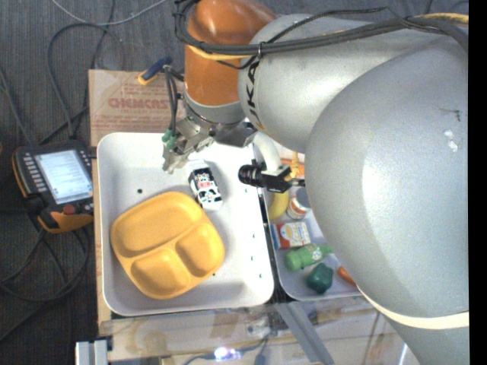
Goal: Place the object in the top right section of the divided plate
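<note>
Grey arm (380, 150) with an orange wrist band (217, 48)

The arm's shell is smooth, pale grey and rounded — bulbous at the big joint, with a few small dark specks on its surface. Above the wrist sits a glossy orange band, capped by a dome. Black cables (304, 33) run along the casing to it. Below hangs a metal hand (176, 149) — grey with greenish bits.

You had even, bright light from above. The arm (380, 150) looked softly blurred up close, and glare washed the white bin (137, 154).
</note>
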Controlling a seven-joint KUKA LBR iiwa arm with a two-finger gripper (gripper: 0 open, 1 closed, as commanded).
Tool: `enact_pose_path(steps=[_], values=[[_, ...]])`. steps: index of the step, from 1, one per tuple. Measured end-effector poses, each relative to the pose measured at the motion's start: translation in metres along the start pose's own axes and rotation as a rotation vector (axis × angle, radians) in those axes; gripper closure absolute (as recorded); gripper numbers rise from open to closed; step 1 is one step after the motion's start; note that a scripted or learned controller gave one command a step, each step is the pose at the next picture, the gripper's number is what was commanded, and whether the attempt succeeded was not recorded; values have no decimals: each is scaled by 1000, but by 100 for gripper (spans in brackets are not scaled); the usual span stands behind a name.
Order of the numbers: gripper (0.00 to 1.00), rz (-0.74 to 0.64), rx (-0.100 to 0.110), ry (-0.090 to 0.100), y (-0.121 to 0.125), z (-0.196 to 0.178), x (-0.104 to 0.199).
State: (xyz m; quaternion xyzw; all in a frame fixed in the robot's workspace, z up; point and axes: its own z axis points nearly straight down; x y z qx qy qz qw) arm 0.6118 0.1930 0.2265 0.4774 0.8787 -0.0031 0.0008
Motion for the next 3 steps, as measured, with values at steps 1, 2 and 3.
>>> enact_pose_path(steps=[1,2,3], values=[[100,-46,-1,0,34,-198,-5],[100,-351,-1,0,26,-123,21],[100,-672,-2,0,57,-51,1]])
